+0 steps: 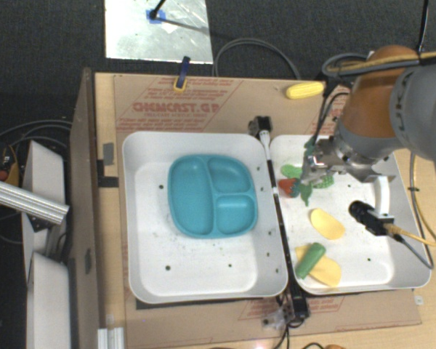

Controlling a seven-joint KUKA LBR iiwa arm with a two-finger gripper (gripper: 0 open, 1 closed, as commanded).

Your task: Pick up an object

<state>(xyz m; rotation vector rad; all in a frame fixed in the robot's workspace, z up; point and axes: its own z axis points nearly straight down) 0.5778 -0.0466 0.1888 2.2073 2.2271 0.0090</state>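
Observation:
My gripper point(310, 167) hangs over the upper left part of the right bin point(400, 264), among a cluster of small toys. Green leafy pieces point(293, 171) and a red piece point(286, 187) lie right beside and under it. Whether anything sits between its fingers is hidden by the wrist. Further down the same bin lie a yellow oval piece point(326, 224), a green stick-like piece point(309, 259) and another yellow piece point(325, 271).
The left bin point(142, 267) holds a blue divided plate point(211, 195). A yellow banana-shaped toy point(304, 89) lies on the cardboard behind the right bin. The grey arm with its orange band point(374, 100) covers the upper right of that bin.

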